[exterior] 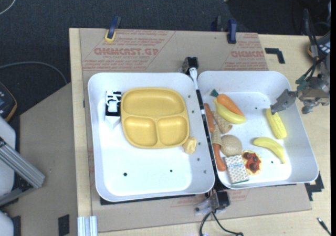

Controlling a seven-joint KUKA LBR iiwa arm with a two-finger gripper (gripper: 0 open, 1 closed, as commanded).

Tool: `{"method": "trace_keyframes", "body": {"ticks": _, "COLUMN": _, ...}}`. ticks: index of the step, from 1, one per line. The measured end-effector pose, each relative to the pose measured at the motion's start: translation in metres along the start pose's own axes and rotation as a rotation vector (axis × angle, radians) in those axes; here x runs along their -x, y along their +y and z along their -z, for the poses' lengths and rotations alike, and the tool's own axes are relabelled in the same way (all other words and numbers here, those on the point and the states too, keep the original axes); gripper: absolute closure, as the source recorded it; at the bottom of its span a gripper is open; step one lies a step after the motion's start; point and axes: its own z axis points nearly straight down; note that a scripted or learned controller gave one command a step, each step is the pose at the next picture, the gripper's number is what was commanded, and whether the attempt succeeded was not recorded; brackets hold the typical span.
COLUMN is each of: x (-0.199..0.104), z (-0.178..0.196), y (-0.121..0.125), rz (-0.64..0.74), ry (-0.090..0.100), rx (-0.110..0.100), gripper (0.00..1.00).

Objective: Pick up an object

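The right bin (294, 174) holds several toy foods. An orange carrot (227, 101) lies over a yellow banana (231, 116) at the upper left. A yellow corn cob (276, 124) lies near the right wall, and a second banana (271, 148) sits below it. My gripper (282, 103) hangs at the bin's right side, just above the top end of the corn cob, tilted down to the left. Nothing is visibly held in it.
Along the right bin's left wall lie red sausages (210, 117), a tan potato (231, 145), a pizza slice (252, 161) and a small box (237, 170). The left bin (136, 177) carries a yellow divided plate (155, 116), a black-and-white item (112, 104) and a small yellow piece (190, 146).
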Motion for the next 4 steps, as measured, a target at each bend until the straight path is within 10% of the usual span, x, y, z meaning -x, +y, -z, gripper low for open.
{"method": "trace_keyframes", "body": {"ticks": 1, "x": -0.001, "z": 0.007, "y": 0.002, "rz": 0.004, "ry": -0.003, "rx": 0.014, "gripper": 0.0}}
{"method": "trace_keyframes", "body": {"ticks": 4, "x": 0.009, "z": -0.133, "y": 0.013, "rz": 0.003, "ry": 0.0, "rx": 0.007, "gripper": 0.0}}
